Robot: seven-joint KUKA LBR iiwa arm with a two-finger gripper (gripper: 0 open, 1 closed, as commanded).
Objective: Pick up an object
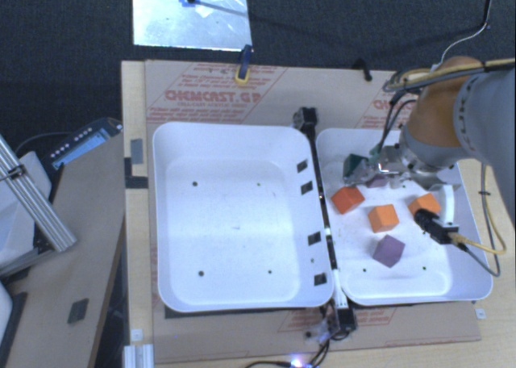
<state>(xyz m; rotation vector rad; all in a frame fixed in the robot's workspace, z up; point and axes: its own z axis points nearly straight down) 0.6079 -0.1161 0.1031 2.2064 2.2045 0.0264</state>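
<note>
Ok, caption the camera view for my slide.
KUKA arm's tool low in the right bin among orange blocks, a purple cube and a dark green piece.

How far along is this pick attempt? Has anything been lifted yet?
Done: the arm has reached into the right bin, with the gripper low beside the dark green object. In hand: nothing visibly held. The orange blocks and the purple block lie on the bin floor. Left: grasp and lift one.

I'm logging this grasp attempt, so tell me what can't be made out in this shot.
- Gripper: open or shut can't be judged; the wrist covers it and it is small in the camera view.
- Dark green object: partly covered by the gripper, shape unclear.
- Orange block at right: partly behind a black cable.
</note>
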